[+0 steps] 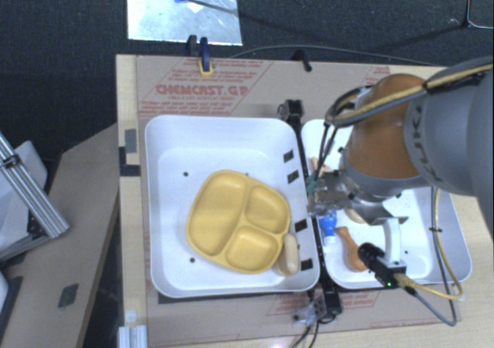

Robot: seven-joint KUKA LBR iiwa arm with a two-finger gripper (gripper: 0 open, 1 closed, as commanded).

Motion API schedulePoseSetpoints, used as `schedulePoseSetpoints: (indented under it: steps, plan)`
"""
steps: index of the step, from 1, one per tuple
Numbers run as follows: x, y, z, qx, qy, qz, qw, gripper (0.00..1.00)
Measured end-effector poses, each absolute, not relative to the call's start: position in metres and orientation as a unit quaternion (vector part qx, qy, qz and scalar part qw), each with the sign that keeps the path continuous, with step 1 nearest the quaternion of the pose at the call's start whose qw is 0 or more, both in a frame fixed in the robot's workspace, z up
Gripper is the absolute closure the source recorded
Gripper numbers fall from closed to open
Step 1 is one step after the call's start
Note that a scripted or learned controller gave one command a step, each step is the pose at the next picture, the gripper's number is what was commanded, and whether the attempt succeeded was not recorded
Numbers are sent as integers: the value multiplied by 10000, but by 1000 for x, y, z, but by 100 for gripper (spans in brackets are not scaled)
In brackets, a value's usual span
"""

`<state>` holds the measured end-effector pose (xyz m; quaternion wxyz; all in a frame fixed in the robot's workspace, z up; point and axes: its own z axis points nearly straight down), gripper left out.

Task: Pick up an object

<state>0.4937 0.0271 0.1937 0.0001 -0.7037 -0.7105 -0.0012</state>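
1. The gripper (328, 211) hangs low over the right bin's (448, 261) left edge.
2. A blue item (328, 227) and a wooden spoon (349, 248) lie just below it.
3. A yellow divided plate (235, 219) fills the left bin (177, 161).

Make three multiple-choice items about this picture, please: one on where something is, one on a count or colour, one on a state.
1. Where does the yellow tray lie?
A. in the left bin
B. in the right bin
C. on the floor

2. How many compartments does the yellow tray have?
A. one
B. three
C. six

3. How does the yellow tray lie?
A. upside down
B. on its edge
C. flat, open side up

Answers:
1 A: it lies inside the left bin, left of the divider.
2 B: ridges split it into one large and two smaller hollows.
3 C: its hollows face the camera and it rests on the bin floor.

The arm hangs over the right bin, where a wooden spoon lies.
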Motion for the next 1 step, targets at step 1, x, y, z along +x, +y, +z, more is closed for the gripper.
schedulePoseSetpoints:
  steps: [1]
  plan:
    - [487,81,216,-7033,-7109,-23,1,100]
